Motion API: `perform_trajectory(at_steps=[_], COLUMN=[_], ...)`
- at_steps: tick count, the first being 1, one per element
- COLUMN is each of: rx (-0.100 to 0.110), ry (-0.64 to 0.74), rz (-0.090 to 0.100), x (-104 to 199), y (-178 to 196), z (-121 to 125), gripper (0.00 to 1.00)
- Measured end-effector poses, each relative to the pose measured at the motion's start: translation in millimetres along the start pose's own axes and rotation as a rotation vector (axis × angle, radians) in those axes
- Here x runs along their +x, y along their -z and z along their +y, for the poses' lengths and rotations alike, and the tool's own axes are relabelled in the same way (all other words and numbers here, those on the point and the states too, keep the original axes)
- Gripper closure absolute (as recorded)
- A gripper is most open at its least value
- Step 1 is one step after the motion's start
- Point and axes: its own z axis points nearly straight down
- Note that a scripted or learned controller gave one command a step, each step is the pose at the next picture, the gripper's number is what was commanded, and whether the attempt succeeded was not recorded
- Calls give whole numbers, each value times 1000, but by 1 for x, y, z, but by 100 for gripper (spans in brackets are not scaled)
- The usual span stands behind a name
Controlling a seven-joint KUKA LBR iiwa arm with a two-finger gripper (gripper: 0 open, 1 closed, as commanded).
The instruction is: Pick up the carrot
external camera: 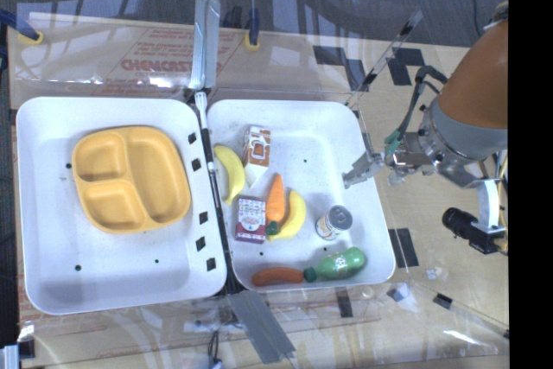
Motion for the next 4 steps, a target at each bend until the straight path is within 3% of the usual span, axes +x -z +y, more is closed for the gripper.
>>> perform_trajectory(at_steps=[1,2,3,4], rx=[0,-3,1,0], ry=[191,136,165,173], rz=[0,-2,0,0], x=[52,39,66,58], y=[-33,-22,-112,-178], z=[28,61,45,37], gripper=[0,0,0,0])
